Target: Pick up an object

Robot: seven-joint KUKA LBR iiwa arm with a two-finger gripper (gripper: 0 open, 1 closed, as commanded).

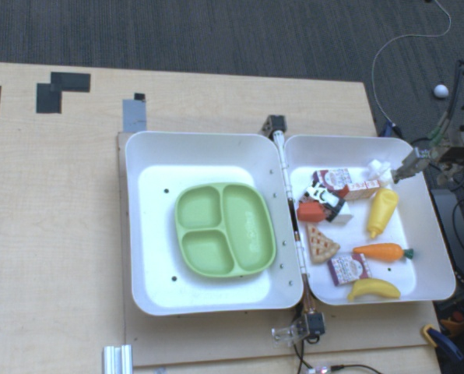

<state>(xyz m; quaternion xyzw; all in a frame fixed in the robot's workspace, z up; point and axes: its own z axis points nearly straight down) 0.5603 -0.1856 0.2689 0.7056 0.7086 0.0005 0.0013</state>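
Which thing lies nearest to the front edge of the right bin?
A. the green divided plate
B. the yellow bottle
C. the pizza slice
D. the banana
D: the banana lies at the front of the right bin, just below the carrot, while the yellow bottle and the pizza slice sit further back and the green divided plate is in the left bin.

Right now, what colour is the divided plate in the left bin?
Light green. The divided plate shows best in the camera view, lying in the left bin.
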